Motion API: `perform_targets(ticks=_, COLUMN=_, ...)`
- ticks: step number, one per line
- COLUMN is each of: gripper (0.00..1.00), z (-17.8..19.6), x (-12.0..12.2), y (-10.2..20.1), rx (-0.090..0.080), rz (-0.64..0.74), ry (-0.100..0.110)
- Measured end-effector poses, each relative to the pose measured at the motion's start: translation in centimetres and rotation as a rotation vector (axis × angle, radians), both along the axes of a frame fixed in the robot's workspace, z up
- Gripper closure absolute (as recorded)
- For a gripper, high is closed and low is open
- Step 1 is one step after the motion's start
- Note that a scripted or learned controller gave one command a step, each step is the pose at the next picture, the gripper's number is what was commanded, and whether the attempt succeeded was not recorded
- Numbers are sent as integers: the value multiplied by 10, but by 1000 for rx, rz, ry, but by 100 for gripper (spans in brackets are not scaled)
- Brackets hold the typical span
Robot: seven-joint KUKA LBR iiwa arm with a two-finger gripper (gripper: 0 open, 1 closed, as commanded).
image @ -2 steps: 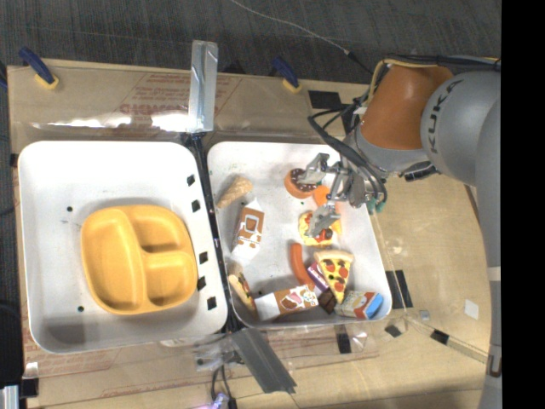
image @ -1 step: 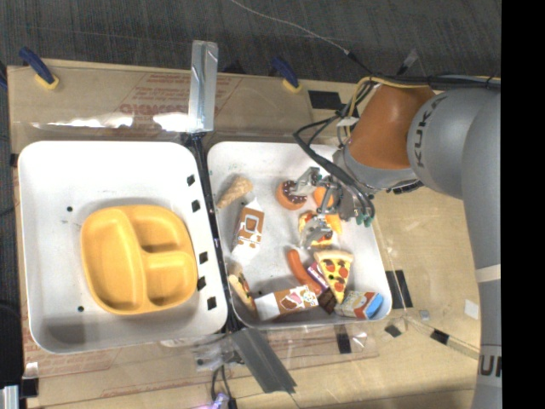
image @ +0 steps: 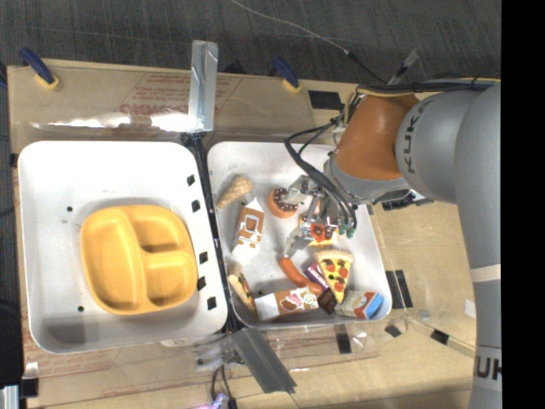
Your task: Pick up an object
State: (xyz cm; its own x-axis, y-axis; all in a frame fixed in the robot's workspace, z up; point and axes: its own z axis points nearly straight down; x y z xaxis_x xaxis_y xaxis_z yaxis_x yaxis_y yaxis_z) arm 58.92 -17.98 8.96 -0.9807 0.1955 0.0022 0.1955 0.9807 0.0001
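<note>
Over the right bin [image: 223,228], end effector [image: 317,227] low among the toys; open or closed, cannot tell. Pizza slice [image: 335,271] just beside it at five o'clock, long axis running twelve to six; sausage [image: 293,268] at seven.

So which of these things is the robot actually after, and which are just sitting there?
Part of the job:
gripper
toy foods in the right bin: pizza slice, sausage, donut

Lying about:
yellow tray in the left bin
blue clamps

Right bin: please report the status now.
End effector low in right bin, above sausage. Pizza slice beside it. Nothing seen lifted. Yellow tray in left bin.
</note>
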Motion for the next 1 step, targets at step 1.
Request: perform_targets(ticks=1, gripper=0, z=3, x=-31, y=66, rx=0, rz=-50, ry=-2)
